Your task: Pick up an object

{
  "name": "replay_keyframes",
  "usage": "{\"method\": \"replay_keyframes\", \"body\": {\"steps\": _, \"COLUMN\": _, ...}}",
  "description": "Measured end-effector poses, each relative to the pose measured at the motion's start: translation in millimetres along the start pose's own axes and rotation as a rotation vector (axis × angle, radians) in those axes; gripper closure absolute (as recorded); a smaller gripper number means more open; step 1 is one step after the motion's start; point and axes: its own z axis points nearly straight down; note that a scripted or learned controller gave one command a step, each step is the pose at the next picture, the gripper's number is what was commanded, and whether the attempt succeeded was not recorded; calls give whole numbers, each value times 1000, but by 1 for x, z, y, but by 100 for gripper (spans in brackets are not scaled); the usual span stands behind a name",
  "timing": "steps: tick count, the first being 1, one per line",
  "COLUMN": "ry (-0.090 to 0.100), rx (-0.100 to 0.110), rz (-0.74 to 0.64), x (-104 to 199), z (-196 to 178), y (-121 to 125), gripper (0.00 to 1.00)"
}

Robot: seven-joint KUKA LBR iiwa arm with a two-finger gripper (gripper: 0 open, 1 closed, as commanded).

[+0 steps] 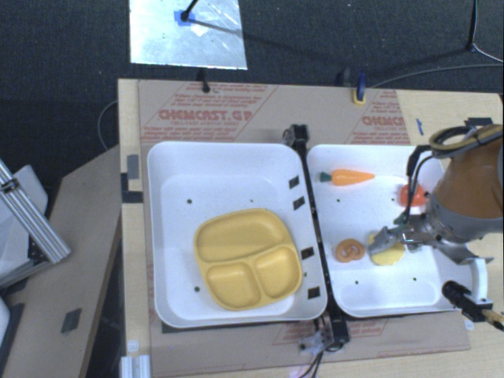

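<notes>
Bench (201,109) surface carries two shallow white bins side by side. Nearest the front edge, the left bin (169,211) holds a yellow divided plate (248,258), lying flat toward its front right corner. In the right bin (378,299), a small brown ring-shaped piece (350,250) sits near the middle, just beside a pale yellow object (387,254). The gripper (391,240) hangs right over that yellow object, touching or nearly touching it; whether it is spread or closed cannot be told. An orange-red item (413,196) lies by the right wall. Farther back, a toy carrot (350,177) rests near the rear edge.
</notes>
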Motion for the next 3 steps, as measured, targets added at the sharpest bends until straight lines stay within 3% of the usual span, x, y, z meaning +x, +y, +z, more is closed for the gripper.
{"method": "replay_keyframes", "body": {"steps": 1, "ry": -1, "rx": -4, "rz": 1, "x": 0, "z": 51, "y": 1, "gripper": 0}}
{"method": "replay_keyframes", "body": {"steps": 2, "ry": -2, "rx": -7, "rz": 0, "x": 0, "z": 39, "y": 1, "gripper": 100}}
{"method": "replay_keyframes", "body": {"steps": 3, "ry": -3, "rx": -11, "rz": -4, "x": 0, "z": -25, "y": 3, "gripper": 100}}
